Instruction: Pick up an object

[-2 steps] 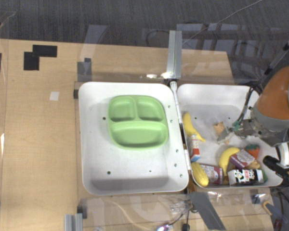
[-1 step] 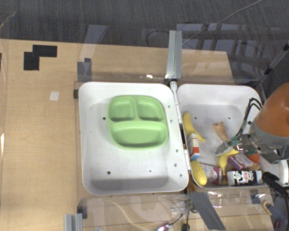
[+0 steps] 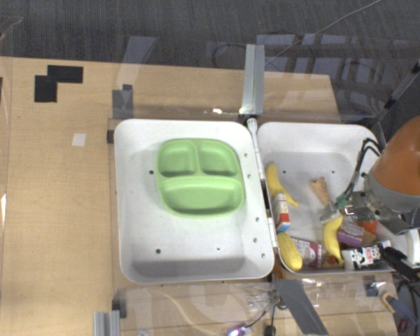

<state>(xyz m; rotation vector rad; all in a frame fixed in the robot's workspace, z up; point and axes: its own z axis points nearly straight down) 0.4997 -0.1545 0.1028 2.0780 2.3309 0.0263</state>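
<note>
I'm low in the right bin (image 3: pixel 301 135), gripper (image 3: pixel 350 212) down among the clutter by a banana (image 3: pixel 332 235) near the front wall. How the hand stands, I can't tell from here. Nothing looks lifted yet, so the pick isn't done. The green tray (image 3: pixel 199 176) sits in the left bin (image 3: pixel 136 208).

Two bins sit side by side on the counter (image 3: pixel 49 187): the left bin (image 3: pixel 136 250) holds a divided tray (image 3: pixel 199 176) toward its rear. The right bin (image 3: pixel 301 142) holds a banana (image 3: pixel 271 180) along its left wall, a corn cob (image 3: pixel 288 250) at its front left corner, and a second banana (image 3: pixel 331 235) right of the cob. A small carton (image 3: pixel 362 257) lies at the front right, with the arm (image 3: pixel 406 166) above the bin's right side.
</note>
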